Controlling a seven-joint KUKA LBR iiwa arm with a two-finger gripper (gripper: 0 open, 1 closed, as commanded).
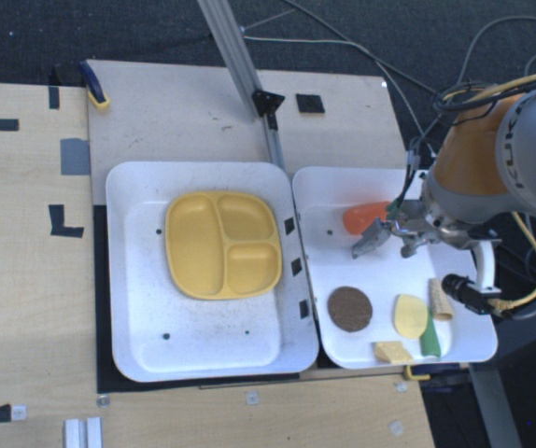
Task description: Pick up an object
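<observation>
While gripper (380,236) hovers, orange piece (362,217) beneath, rounded

- Setting: a robotics laboratory test cell.
- Industrial arm (492,157), grey with an orange band, reaching over a pale wooden tabletop (25,250).
- Two shallow white bins (123,278) side by side, holding a yellow divided plate (222,245) and toy food pieces (410,315).
- Loose cables (343,35) over dark carpet (25,17); an aluminium mounting rail (231,40); tape marks (74,155) on the tabletop.

Orange carrot-like piece (365,217), right bin; brown round patty (350,308), yellow pieces (411,315) near front.
</observation>
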